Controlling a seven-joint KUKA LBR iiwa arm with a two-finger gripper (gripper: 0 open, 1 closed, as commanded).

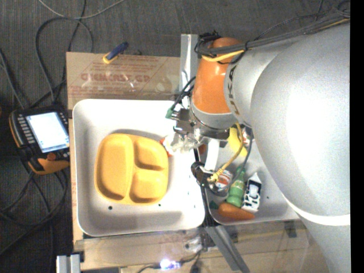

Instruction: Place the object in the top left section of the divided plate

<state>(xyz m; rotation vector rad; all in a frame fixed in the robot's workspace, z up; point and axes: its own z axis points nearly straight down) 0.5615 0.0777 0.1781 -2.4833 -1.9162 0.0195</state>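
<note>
Here: yellow divided plate (133, 168) in left bin (85, 118); right bin (273, 212) holds clutter; pincer (183, 143) state unclear.

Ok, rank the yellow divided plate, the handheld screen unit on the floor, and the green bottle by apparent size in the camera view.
1. yellow divided plate
2. handheld screen unit
3. green bottle, partly hidden by other items, so its full extent is unsure.

divided plate (133, 168) in left bin (85, 152)

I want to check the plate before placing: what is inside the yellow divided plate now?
All sections of the yellow divided plate look bare; I see nothing lying in them. The gripper hangs by its right rim and covers a small part there.
</note>
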